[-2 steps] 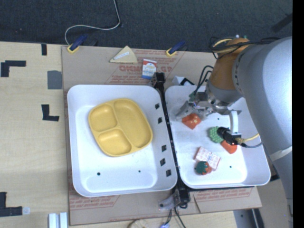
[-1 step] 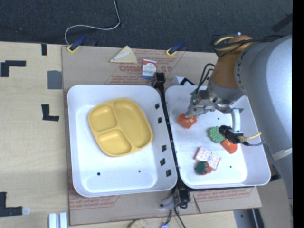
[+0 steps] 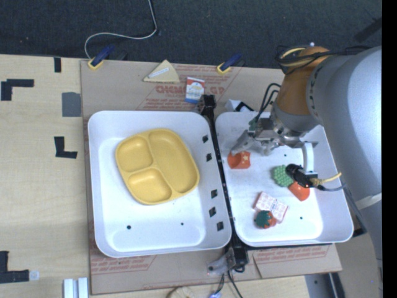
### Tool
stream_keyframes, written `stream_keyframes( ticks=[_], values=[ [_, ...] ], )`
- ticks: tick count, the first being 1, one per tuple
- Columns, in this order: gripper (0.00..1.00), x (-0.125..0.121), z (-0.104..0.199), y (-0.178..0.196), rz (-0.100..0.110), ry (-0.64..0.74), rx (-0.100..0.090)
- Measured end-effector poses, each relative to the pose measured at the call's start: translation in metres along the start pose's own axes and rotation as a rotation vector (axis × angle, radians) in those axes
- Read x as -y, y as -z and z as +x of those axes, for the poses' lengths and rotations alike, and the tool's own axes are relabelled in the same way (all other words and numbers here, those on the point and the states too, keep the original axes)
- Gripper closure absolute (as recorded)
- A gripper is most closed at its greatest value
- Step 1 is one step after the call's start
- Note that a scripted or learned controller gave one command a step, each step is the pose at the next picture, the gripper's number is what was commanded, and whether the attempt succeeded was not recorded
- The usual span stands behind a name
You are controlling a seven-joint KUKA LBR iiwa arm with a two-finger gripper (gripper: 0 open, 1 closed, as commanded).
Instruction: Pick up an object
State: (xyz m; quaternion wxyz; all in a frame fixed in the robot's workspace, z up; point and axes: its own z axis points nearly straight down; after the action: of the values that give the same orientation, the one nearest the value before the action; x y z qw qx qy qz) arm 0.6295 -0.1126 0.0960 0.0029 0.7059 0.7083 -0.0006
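Observation:
My gripper (image 3: 248,143) hangs low over the back left part of the right bin (image 3: 335,228), reaching in under the grey arm with its orange band. An orange-red block (image 3: 239,160) lies just below the gripper's tip, close to it or touching it; nothing shows held. A green knobbly object (image 3: 281,175) lies to the right of the block. An orange piece (image 3: 300,193) sits beside it. Nearer the front are a pink-and-white patterned packet (image 3: 271,205) and a small red-and-green item (image 3: 265,220).
The left bin (image 3: 105,222) holds a yellow divided plate (image 3: 157,165). A black divider strip (image 3: 214,166) runs between the bins. Behind them on the cardboard lie a small red-and-white box (image 3: 195,90) and a pale wedge (image 3: 162,72).

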Motion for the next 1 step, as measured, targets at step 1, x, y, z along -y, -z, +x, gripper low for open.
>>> stream_keyframes(
  ticks=[1],
  values=[
    [0.0, 0.0137, 0.0166, -0.0099, 0.0, -0.003, -0.002]
  ],
)
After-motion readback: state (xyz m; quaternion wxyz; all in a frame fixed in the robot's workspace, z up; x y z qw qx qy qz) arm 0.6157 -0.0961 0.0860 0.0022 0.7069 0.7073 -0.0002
